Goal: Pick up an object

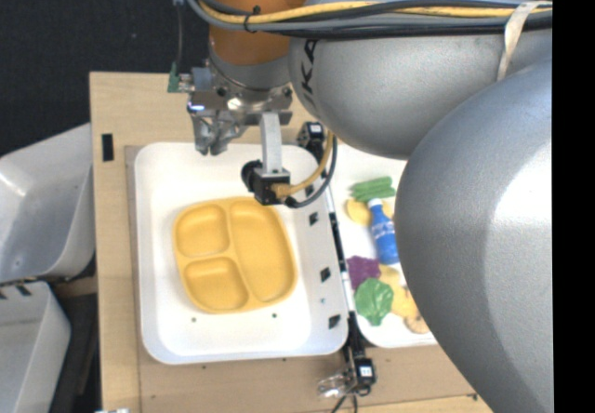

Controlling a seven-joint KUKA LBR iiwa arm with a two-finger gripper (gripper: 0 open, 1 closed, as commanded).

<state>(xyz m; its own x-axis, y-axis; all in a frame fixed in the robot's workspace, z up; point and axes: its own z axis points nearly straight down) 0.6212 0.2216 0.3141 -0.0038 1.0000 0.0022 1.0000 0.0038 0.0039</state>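
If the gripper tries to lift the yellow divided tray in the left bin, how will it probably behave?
The yellow tray looks like stiff moulded plastic, so it probably stays flat and feels light. It lies flat in the left bin, so only its thin rim offers a grip; held there, it may tilt or slip.

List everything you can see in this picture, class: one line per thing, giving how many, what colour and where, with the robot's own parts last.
Bench: one, pale wood, under both bins.
Left bin: one, white, middle of the bench.
Right bin: one, white, beside the left bin, partly hidden by the arm.
Tray: one, yellow, three compartments, in the left bin.
Bottle: one, blue with a white cap, in the right bin.
Green items: two, in the right bin, one at the far end and one nearer.
Purple item: one, in the right bin.
Yellow items: at least two, in the right bin.
Arm: one, grey with an orange band, reaching in from the right.
Gripper: one, metal, above the left bin's far edge.
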